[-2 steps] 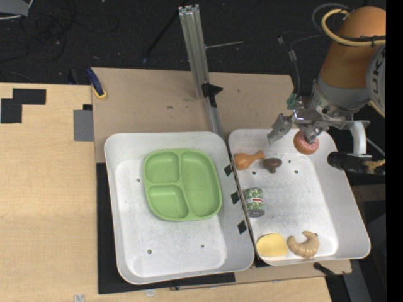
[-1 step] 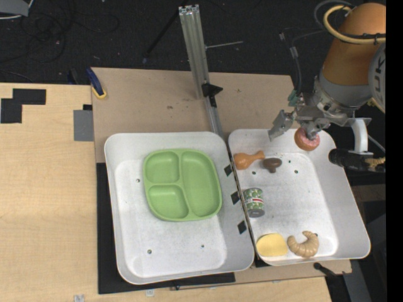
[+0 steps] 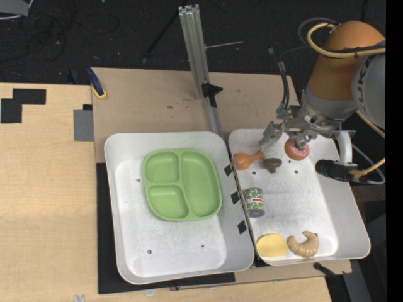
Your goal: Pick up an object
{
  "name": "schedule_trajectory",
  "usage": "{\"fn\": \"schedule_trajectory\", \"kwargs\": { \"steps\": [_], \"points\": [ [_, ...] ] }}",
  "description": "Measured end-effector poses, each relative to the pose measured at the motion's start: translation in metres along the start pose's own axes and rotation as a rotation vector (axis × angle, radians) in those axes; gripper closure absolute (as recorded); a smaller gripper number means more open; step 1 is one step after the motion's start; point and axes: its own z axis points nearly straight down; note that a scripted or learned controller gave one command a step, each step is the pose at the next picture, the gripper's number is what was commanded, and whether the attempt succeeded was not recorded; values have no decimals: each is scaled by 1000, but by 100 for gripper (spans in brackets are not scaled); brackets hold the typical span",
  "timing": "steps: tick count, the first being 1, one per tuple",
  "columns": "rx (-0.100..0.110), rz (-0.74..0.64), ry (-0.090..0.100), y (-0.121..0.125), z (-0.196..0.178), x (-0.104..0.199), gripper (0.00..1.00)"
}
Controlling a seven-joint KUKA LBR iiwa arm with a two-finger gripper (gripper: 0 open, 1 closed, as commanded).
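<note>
My arm enters from the right of the camera view, its orange band high above the wrist. My gripper (image 3: 291, 137) sits low over the far part of the right bin (image 3: 337, 222). Its fingers are spread partway, one reaching left toward the bin's far left corner and the other beside a pink round object (image 3: 296, 148). That pink object lies directly under the gripper body, touching or just below it; I cannot tell whether it is truly between the fingers, so I record no confirmed hold.

Contents of the right bin:
- An orange spoon-shaped piece (image 3: 246, 160) near the far left wall, just left of the gripper.
- A small brown mushroom-shaped item (image 3: 272, 164) just beside the orange piece, near the gripper's left finger but apart from it.
- A small can with a green and white label (image 3: 254, 202), lying against the left wall mid-bin.
- A yellow rounded object (image 3: 271, 245) in the near left corner.
- A tan croissant-shaped item (image 3: 303, 243) just right of the yellow one, close but not clearly touching.

The left bin (image 3: 126, 231) holds a green divided plate (image 3: 182, 185), three compartments, lying flat in the bin's far half.
</note>
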Motion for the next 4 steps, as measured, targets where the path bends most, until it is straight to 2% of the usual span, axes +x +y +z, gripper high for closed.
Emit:
{"fn": "schedule_trajectory", "kwargs": {
  "steps": [2,3,4],
  "points": [
    [-3,2,-1,-9,108,-15,0],
    [-2,4,-2,-9,96,-16,100],
    [-10,4,-1,-17,38,-13,100]
  ]
}}
